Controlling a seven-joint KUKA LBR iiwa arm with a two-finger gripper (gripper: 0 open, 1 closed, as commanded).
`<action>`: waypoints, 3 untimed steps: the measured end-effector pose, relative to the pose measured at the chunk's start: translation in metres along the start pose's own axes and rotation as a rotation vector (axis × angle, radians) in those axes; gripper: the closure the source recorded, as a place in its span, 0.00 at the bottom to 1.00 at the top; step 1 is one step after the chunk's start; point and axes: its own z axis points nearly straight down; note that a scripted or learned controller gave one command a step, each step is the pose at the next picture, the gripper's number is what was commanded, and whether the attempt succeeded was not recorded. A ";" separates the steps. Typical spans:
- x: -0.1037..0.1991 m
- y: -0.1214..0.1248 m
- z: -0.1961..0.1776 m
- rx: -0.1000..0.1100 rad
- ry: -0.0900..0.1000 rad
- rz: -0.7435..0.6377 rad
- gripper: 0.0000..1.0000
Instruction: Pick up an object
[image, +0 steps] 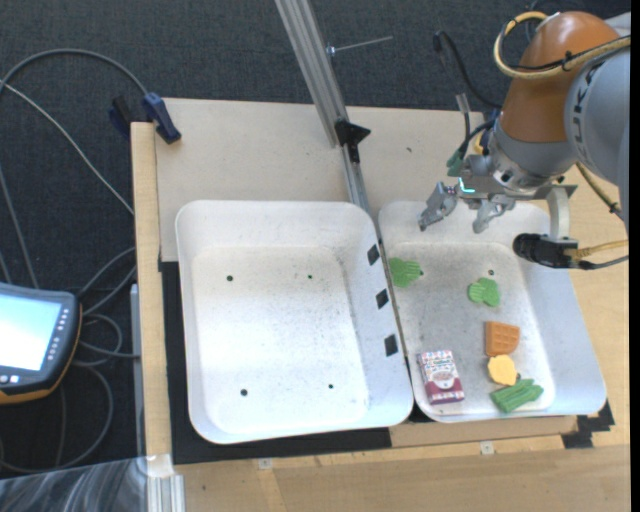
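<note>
Nothing lifted yet: gripper (461, 212) spread and bare above right bin (575, 330), green piece (405, 271) nearest.

Tool (461, 212) spread, holding nothing — above right bin's (560, 300) far edge.

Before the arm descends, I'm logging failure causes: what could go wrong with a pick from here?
1. The gripper, fingers spread, hangs over the right bin's far rim, not above any object; a straight descent may hit bare floor or the rim.
2. The orange block, yellow piece and green piece sit clustered, so a grab there could nudge neighbours.
</note>
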 end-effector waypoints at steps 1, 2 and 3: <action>0.000 0.001 -0.003 -0.005 -0.001 -0.001 0.00; -0.002 -0.003 0.060 0.001 -0.001 0.001 0.00; -0.002 -0.003 0.110 -0.003 -0.001 0.001 0.00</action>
